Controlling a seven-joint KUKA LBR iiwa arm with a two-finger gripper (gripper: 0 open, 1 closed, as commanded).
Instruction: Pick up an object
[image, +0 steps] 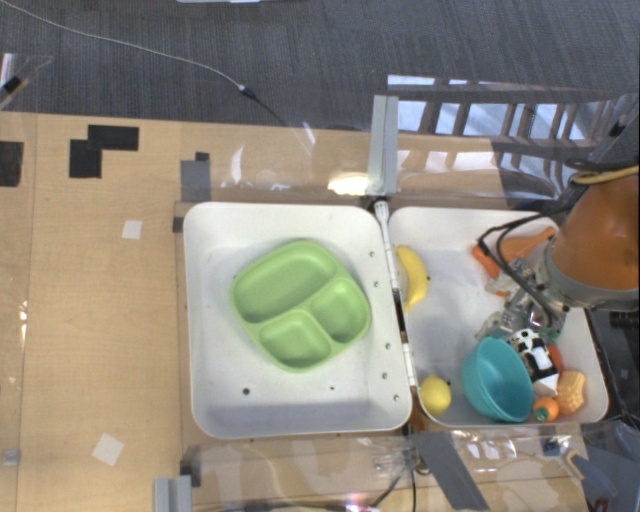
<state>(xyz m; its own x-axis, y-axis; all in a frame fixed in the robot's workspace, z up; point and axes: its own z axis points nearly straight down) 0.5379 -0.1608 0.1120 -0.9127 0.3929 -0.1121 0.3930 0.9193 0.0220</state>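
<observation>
The right bin (450, 300) holds a yellow banana (411, 275) at its left wall, a lemon (435, 394) at the front left, a teal bowl (497, 378) tipped on its side, and a black-and-white toy (538, 353) beside it. Orange pieces (558, 397) lie in the front right corner, and an orange carrot-like item (515, 245) sits at the back. My gripper (515, 322) hangs low over the bin, just above the teal bowl's rim, with the orange-banded arm (598, 240) behind it. Nothing is visibly between its fingers.
The left bin (220, 400) carries a green three-compartment plate (300, 303) near its middle. A metal divider (394, 300) runs between the bins. A metal post (382, 140) and rail stand behind them. A cable loops off the wrist at the right bin's back.
</observation>
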